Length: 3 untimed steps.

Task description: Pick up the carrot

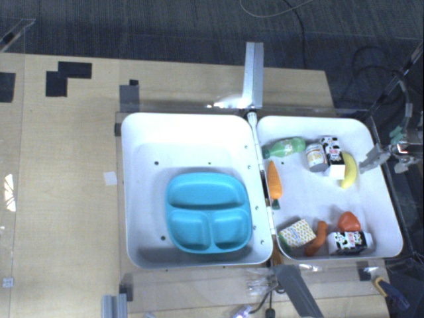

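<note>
— Where was the carrot (273, 181)?
— I saw it along the right bin's (377, 177) left wall, mid-frame.
— And the claw (397, 152)?
— At the right edge; I couldn't tell its state.

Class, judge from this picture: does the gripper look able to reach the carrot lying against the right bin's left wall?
Probably yes. The carrot lies uncovered, nothing stacked on it, though the bin wall right beside it leaves little finger room. The gripper sits at the opposite edge.
</note>
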Tool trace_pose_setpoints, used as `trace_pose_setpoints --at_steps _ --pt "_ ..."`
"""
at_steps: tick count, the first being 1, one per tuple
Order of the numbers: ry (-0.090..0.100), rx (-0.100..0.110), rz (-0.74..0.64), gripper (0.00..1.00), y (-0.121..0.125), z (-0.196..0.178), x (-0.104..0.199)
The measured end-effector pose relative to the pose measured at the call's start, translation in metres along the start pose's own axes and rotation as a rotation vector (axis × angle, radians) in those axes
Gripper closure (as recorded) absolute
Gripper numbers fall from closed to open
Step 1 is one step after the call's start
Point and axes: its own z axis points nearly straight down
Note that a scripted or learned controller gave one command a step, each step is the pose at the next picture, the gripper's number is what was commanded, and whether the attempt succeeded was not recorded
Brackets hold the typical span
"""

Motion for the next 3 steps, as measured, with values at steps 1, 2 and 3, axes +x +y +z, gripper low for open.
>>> trace_pose_setpoints --at_steps 1,2,3 --pt "-0.002 -0.006 -0.006 1.00 0.002 -0.012 0.001" --pt "-0.002 -0.004 -0.218 1.00 -0.024 -0.048 -0.003" --pt "-0.002 -0.004 -0.481 1.00 0.000 -0.049 -0.003"
